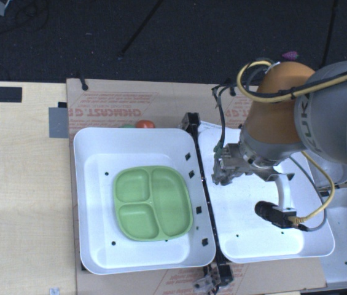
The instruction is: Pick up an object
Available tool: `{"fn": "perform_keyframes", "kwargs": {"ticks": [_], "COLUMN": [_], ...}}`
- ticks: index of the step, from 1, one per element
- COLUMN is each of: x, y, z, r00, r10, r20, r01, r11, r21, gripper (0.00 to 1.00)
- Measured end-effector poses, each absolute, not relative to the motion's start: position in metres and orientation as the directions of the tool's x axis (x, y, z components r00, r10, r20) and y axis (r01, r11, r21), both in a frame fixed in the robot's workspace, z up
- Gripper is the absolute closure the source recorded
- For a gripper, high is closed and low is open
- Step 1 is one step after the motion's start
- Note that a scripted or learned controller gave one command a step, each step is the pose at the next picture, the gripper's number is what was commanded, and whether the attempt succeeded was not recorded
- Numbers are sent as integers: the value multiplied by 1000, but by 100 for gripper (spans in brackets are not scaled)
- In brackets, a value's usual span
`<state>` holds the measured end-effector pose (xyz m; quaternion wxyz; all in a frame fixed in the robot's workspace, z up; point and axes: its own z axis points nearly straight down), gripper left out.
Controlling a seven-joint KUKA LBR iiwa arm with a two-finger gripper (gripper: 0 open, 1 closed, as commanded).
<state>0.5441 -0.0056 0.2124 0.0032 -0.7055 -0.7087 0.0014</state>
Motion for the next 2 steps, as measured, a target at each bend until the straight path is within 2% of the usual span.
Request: {"fn": "perform_keyframes", "kwargs": {"ticks": [2], "x": [510], "y": [100], "z": [213], "r00": [-5], "r10": [1000], "r20": [2], "r01": [1000], "r11": [5], "r21": [-7], "gripper": [100]}}
